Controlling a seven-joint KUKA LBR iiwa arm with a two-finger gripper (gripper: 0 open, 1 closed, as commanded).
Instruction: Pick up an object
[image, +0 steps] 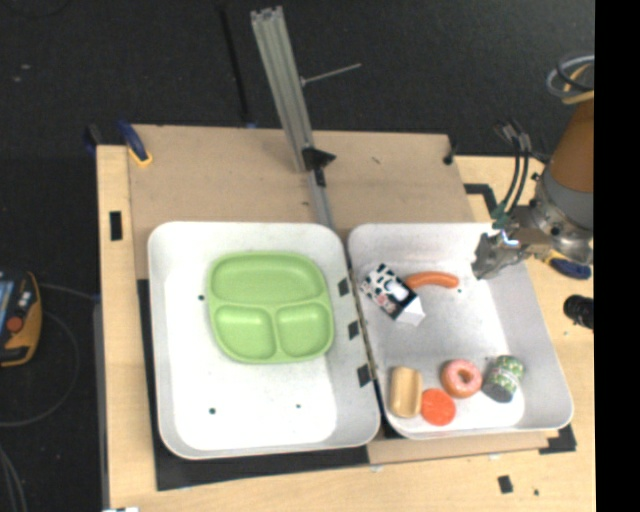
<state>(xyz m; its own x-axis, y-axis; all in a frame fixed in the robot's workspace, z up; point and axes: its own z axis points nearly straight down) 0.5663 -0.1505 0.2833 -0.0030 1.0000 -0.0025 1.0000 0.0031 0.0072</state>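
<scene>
Objects for picking lie in the right bin (520, 300), one of two shallow white bins side by side on a tan bench (250, 175). Largest of everything inside the bins is a green divided plate (270, 305), sitting alone in the left bin (180, 400) with its three compartments facing up. At the right edge, the grey arm with its orange band (572, 160) reaches in, and its gripper (490, 255) hangs over the upper right corner of the right bin; how its fingers stand cannot be told from this view, and nothing is seen between them. Near the upper left of the right bin rests a black-and-white patterned carton (390, 293), with an orange sausage-shaped piece (433, 281) just beside it to the right. Along the bin's lower edge sits a row of small items: a tan bread-like piece (403, 391), a red-orange round piece (437, 407), a pink ring doughnut (461, 378), and a green and dark lump (503, 378).
</scene>
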